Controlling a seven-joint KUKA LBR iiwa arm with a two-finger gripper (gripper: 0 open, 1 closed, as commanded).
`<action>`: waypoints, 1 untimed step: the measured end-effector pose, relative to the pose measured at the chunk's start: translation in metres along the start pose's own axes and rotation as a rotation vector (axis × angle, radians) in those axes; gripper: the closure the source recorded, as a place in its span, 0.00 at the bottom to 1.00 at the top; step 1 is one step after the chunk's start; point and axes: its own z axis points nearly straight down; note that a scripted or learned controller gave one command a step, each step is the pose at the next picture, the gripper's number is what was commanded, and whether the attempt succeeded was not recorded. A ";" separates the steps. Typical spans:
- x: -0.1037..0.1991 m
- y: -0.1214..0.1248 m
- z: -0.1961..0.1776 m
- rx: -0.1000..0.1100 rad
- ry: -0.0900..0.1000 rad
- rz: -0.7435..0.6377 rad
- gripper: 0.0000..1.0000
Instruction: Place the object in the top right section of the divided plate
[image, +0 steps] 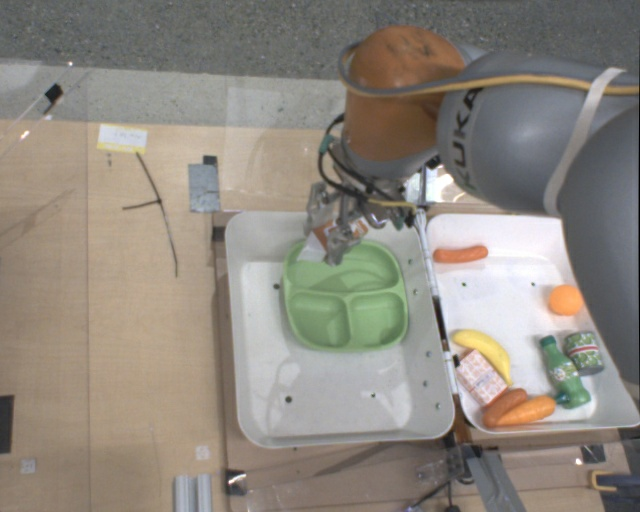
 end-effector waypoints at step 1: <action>-0.011 0.022 0.003 0.001 -0.002 -0.162 1.00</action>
